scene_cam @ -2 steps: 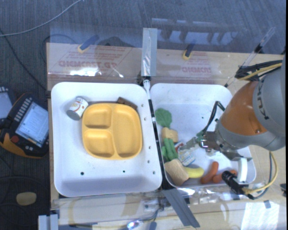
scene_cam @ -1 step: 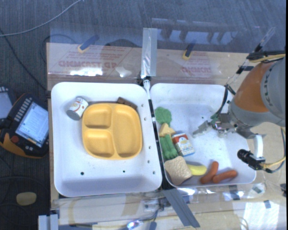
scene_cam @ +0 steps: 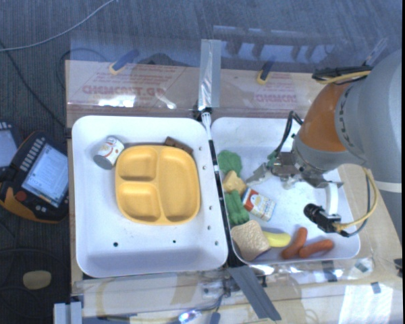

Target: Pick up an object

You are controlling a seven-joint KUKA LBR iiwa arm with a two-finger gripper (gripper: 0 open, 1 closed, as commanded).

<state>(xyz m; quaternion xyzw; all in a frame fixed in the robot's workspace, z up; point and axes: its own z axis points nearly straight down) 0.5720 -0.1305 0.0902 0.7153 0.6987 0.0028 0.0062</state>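
Note:
My gripper (scene_cam: 275, 169) hangs low over the middle of the right bin (scene_cam: 253, 135), at the end of the grey arm with the orange band (scene_cam: 324, 123). Just left of it lie a green vegetable toy (scene_cam: 229, 160) and a yellow piece (scene_cam: 233, 181). Below it lies a red and white carton (scene_cam: 258, 204), beside a second green piece (scene_cam: 237, 210). Along the bin's front edge sit a tan bread piece (scene_cam: 250, 238), a small banana (scene_cam: 278, 239) and two orange-red sausages (scene_cam: 309, 246). I see nothing held in the gripper.
The left bin (scene_cam: 94, 214) holds a yellow divided plate (scene_cam: 156, 183), a small tin (scene_cam: 108, 152) at its upper left and a brown item (scene_cam: 172, 142) behind the plate. A black cable fitting (scene_cam: 320, 216) hangs off the arm. A teach pendant (scene_cam: 37, 177) lies on the floor at left.

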